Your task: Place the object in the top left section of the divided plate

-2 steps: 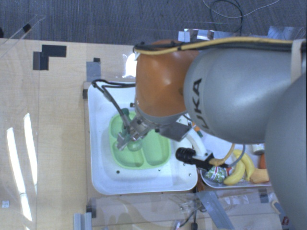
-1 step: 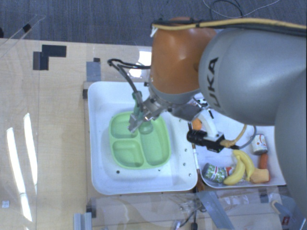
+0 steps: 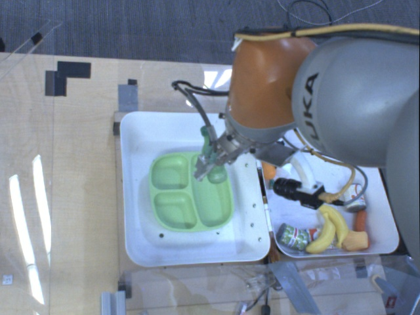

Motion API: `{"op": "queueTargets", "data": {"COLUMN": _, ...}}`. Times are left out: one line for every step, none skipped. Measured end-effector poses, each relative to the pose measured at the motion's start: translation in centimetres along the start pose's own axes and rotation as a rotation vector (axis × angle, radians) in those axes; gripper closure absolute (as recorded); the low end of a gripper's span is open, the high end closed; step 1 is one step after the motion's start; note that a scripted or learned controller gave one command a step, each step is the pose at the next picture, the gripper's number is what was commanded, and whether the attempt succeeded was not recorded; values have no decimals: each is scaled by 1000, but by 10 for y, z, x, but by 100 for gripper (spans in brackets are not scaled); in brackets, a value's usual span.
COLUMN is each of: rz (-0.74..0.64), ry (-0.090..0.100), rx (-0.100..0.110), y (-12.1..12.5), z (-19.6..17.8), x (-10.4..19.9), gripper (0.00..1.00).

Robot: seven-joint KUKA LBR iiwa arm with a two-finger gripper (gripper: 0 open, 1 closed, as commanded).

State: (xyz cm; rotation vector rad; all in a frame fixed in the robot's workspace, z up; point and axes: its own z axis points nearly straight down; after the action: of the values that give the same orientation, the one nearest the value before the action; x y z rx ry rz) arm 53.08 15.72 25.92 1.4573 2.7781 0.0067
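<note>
A light green divided plate [image 3: 172,209] lies in the left white bin [image 3: 141,176], with two small sections on its left and one long section on its right. My gripper [image 3: 209,169] hangs over the plate's upper edge, between the top left section and the long right one. It is shut on a small dark green object [image 3: 217,174], which sits at the fingertips just above the top of the long section. The arm's orange band and grey body hide the bin's back right corner.
The right bin [image 3: 387,241] holds a banana [image 3: 331,228], a can [image 3: 293,237], an orange piece [image 3: 356,241], a black-handled tool [image 3: 296,191] and a white item [image 3: 306,173]. Cables trail from the arm over the left bin's far rim.
</note>
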Motion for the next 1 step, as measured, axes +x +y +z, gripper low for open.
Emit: {"op": "queueTargets", "data": {"rz": -8, "ry": 1, "rx": 2, "y": -21, "z": 15, "x": 36, "gripper": 100}}
